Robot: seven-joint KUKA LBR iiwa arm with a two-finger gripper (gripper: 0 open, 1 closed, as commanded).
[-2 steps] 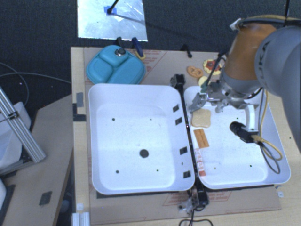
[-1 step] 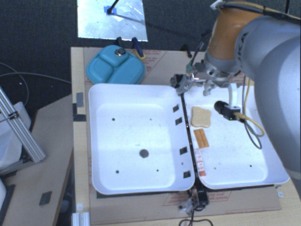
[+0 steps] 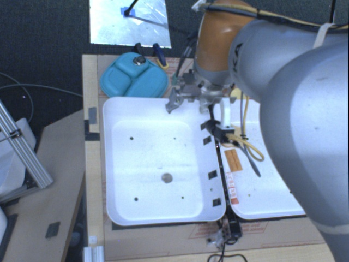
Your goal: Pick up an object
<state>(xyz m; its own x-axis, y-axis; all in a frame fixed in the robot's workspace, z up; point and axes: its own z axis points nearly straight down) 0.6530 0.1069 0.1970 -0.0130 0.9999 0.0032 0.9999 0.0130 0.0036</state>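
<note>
1. Camera view, bench (image 3: pixel 93 168): two shallow white bins stand side by side on it. The left bin (image 3: pixel 143 146) is fully in sight; the right bin (image 3: pixel 264 195) is partly covered by the arm (image 3: pixel 297 97).
2. Task item: a small round disc (image 3: pixel 167 177), dull grey-brown, lies flat on the floor of the left bin. It sits a little toward the near edge, roughly midway between the left and right walls, touching neither.
3. Gripper (image 3: pixel 187 101): it hangs over the far right corner of the left bin, close to the far rim and well apart from the disc. Whether it is wide or narrow cannot be told from this angle. Nothing is seen held in it.
4. Beyond the far edge of the left bin, a teal moulded container (image 3: pixel 133 78) rests on the bench at its far left corner, just beside the bin rim.
5. An orange label (image 3: pixel 233 161) lies along the left edge of the right bin.
6. A shiny silver sheet (image 3: pixel 128 15) lies past the bench's far edge.
</note>
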